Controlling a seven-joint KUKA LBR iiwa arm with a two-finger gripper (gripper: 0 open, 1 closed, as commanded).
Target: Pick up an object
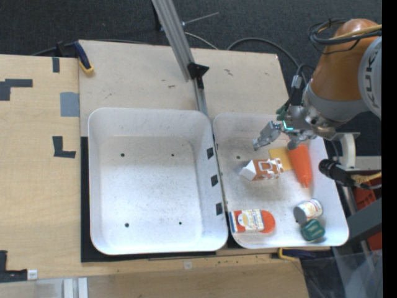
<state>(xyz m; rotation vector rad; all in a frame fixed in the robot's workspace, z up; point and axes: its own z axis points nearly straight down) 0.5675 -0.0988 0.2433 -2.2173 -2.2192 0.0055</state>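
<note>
One carton (pixel 264 169) (tilted) just below gripper (pixel 270 135).

White bins (pixel 149 120) hold an orange carrot (pixel 301 164), an orange-and-white carton (pixel 265 169) and a green cup (pixel 313 230).

Wooden bench (pixel 37 166) bearing two white bins (pixel 102 185)

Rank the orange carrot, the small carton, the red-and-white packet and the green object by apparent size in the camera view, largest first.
1. Orange carrot, though the gripper overlaps its top.
2. Red-and-white packet and small carton: too alike to separate.
3. Green object, clearly smallest.
</note>
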